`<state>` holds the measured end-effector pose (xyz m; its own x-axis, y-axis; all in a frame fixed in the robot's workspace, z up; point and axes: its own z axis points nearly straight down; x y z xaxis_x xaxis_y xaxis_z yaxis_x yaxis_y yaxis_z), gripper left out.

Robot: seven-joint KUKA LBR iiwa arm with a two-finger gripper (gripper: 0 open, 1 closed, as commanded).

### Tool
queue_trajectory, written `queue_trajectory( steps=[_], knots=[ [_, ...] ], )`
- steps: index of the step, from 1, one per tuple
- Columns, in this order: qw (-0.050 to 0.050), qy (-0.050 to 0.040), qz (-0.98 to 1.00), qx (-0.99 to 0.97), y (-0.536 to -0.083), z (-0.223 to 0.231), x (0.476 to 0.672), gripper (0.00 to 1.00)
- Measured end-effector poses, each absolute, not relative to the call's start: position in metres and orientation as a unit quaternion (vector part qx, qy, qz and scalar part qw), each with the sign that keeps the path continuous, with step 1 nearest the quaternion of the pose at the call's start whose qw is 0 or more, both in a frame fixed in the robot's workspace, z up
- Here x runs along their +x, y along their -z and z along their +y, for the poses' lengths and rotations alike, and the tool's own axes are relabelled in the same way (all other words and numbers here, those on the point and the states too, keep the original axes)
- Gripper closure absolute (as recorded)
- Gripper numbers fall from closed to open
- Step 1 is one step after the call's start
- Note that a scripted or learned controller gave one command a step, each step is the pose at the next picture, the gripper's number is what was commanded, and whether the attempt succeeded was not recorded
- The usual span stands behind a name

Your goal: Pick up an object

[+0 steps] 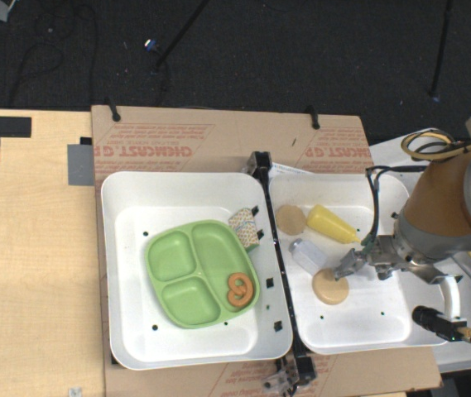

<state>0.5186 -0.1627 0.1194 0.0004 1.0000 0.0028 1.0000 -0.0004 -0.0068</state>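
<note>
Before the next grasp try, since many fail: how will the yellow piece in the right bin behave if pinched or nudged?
The yellow piece looks rounded and tapered, lying on its side, so it may roll or pivot when nudged. Its smooth, plastic-looking surface could slip between fingers. It seems rigid and probably light.

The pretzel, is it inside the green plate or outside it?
Inside. The pretzel lies in the green plate, in a compartment on its right side, in the left bin.
</note>
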Motion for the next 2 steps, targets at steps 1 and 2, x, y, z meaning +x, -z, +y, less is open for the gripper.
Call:
queue_trajectory(
  steps=[1, 2],
  knots=[
    [0.003, -0.0012, -0.706, -0.708, -0.131, -0.164, 0.519, 1.00],
    [0.000, 0.0004, -0.707, -0.707, -0.181, -0.161, 0.510, 1.00]
  ],
)
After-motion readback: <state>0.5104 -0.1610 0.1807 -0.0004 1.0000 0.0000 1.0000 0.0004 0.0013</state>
